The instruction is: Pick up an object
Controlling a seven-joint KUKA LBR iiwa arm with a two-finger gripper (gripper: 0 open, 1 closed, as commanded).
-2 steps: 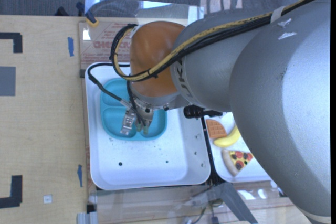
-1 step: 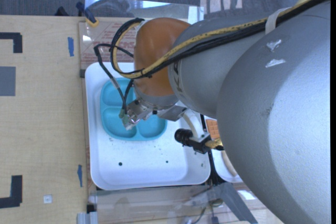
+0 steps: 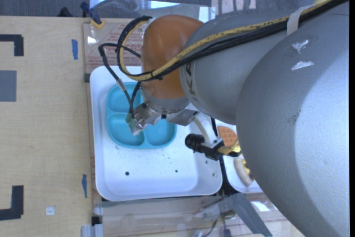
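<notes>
Gripper (image 3: 135, 126) low over the blue tray (image 3: 123, 119) in the left bin (image 3: 150, 180), at the tray's middle. Jaws' state: cannot tell; arm hides them. Tray lies flat, not lifted; grasp and lift remain.

A single fixed camera looks down from above the pale wooden bench (image 3: 44, 119) at a slant. The big grey arm with its orange band (image 3: 166, 53) comes in from the right and passes close under the lens, covering much of the frame. The left shallow white bin (image 3: 150, 180) lies mid-frame, further off.
</notes>
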